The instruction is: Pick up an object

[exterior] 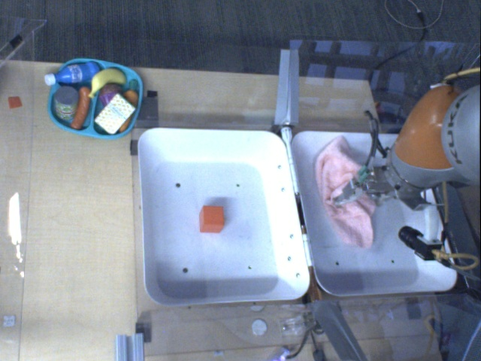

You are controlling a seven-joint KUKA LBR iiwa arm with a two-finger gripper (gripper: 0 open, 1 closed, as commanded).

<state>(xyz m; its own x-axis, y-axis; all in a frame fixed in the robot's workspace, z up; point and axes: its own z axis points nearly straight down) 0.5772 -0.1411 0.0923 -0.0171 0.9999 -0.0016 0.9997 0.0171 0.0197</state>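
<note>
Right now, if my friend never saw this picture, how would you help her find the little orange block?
Find the two white bins side by side and look in the left bin, the one away from the robot arm. Near its middle sits the small orange block, alone on the white floor. The other bin holds a floppy pink cloth, so the block is the one hard, square thing.

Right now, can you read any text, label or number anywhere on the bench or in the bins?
None can be read.
Bottle label in the blue tray: too blurred.
Speckled packet in that tray: pattern, no legible words.
Orange block and pink cloth: no markings.
</note>
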